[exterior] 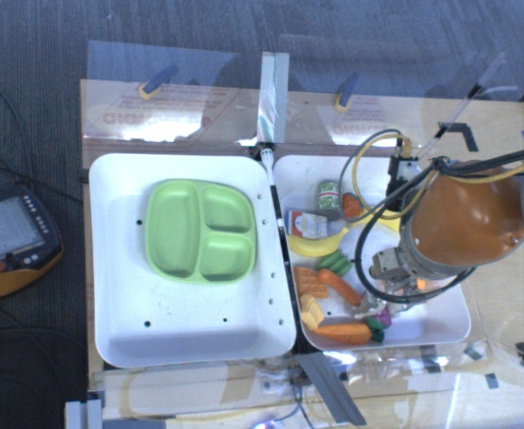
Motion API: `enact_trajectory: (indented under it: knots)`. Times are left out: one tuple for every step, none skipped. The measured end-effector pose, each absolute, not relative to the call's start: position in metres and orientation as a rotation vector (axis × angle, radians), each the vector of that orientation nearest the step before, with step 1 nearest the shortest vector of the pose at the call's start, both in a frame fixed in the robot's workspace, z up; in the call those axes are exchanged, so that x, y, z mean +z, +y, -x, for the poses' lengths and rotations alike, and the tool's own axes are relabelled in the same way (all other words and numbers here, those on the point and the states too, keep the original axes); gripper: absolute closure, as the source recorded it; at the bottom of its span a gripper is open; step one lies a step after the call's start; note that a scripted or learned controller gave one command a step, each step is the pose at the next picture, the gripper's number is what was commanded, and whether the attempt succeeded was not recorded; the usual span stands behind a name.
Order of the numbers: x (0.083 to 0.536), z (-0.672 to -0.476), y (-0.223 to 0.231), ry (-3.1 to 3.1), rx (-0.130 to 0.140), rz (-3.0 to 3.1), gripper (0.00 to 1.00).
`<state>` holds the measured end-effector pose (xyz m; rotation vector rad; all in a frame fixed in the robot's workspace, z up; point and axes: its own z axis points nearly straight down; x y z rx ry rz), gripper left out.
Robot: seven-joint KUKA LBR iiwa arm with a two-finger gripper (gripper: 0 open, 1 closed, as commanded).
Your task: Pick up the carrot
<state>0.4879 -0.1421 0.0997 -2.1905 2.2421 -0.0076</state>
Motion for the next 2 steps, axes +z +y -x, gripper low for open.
enact_trajectory:
  knots:
    - [0.097, -0.486, -0.141, 2.244, 0.004, 2.194, 0.00]
    - [0.091, -0.488, -0.097, 2.397, -0.019, 2.024, 0.00]
